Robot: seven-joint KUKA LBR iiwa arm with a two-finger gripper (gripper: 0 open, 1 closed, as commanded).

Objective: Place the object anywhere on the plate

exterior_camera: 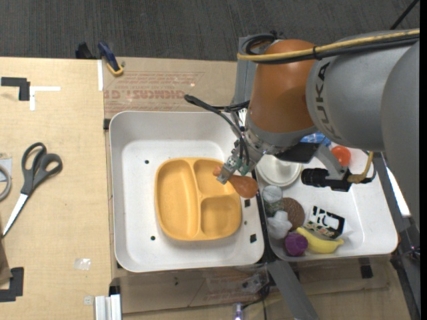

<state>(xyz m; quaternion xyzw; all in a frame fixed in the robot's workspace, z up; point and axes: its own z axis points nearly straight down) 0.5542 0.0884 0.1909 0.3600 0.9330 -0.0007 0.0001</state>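
A yellow divided plate [180, 199] lies in the left white bin [133, 179]. My gripper [229, 172] hangs over the plate's right rim, reaching down from the big arm at the upper right. A brown-orange rounded object [245, 187] sits just below the fingertips, at the plate's right edge and over the bin's divider. It looks pinched between the fingers at its upper left end.
The right bin [380, 235] holds a white bowl [279, 171], a banana [321, 243], a purple object [295, 244], a brown ball [291, 212], a black-and-white card [327, 220] and an orange item [340, 155]. Scissors [30, 175] lie on the bench at the left.
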